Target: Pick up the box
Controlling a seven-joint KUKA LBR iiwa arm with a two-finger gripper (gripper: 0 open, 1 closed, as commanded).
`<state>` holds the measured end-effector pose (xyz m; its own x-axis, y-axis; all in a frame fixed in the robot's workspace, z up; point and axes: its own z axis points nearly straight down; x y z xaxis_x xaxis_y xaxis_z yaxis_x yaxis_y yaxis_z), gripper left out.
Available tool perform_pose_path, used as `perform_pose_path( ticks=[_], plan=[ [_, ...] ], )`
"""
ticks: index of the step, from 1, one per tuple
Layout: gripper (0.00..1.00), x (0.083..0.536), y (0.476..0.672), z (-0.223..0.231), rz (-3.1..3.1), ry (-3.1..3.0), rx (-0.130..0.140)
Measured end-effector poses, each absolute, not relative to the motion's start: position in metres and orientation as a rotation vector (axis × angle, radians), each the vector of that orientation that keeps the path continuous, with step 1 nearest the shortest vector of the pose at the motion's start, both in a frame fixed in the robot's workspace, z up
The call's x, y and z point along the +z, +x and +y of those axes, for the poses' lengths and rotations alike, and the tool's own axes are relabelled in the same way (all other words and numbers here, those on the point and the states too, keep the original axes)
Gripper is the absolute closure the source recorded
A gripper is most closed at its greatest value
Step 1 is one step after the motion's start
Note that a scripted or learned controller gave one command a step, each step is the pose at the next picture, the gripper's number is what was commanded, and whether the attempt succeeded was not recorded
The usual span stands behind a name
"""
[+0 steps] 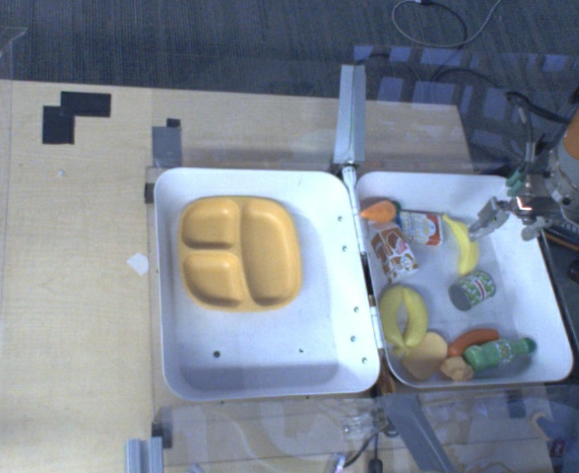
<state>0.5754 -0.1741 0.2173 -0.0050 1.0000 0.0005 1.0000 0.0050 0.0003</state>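
Note:
The box point(394, 252) is a small red, brown and white carton lying flat near the left wall of the right bin point(550, 304). My gripper point(511, 222) hovers over the bin's upper right part, well to the right of the box and apart from it. Its fingers point(488, 216) are spread open and hold nothing. A yellow banana point(462, 245) and a white and red packet point(422, 227) lie between the gripper and the box.
The right bin also holds an orange carrot point(378, 209), a green-labelled can point(474, 289), a second banana point(405, 315), a red sausage point(472, 339), a green bottle point(497, 353) and a tan piece point(422, 356). A yellow divided plate point(240, 252) sits in the left bin point(270, 363).

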Motion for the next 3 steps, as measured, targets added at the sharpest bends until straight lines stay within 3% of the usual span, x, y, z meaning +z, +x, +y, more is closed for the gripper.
perform_pose_path(
  ticks=[1,2,3],
  plan=[
    [1.00,0.228,0.576,-0.173,-2.232,-2.212,-0.004],
    [0.00,0.228,0.576,-0.173,-2.232,-2.213,-0.003],
    [0.00,0.161,0.549,-0.125,-2.191,-2.251,0.000]
  ],
)
